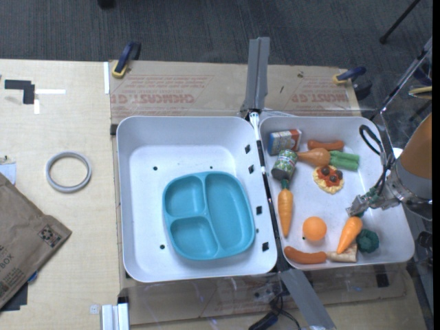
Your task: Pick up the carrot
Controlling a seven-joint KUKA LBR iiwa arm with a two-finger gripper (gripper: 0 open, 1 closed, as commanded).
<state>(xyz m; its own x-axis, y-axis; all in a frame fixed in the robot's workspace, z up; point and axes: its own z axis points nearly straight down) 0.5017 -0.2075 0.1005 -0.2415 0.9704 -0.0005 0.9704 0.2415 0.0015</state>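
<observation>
Carrot (349, 234): light, rigid, smooth plastic; grasp thick orange middle. Jaws (362, 205) hover above its top, state unclear.

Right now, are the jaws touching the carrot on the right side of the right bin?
Cannot tell. In the camera view the gripper sits right above the top end of the carrot, but the slanted angle and blur hide whether there is contact or a small gap.

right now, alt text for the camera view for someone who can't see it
The gripper hangs low at the right bin's right side, just above a carrot; a second carrot lies near the bin's left wall. The left bin holds a teal divided plate.
</observation>
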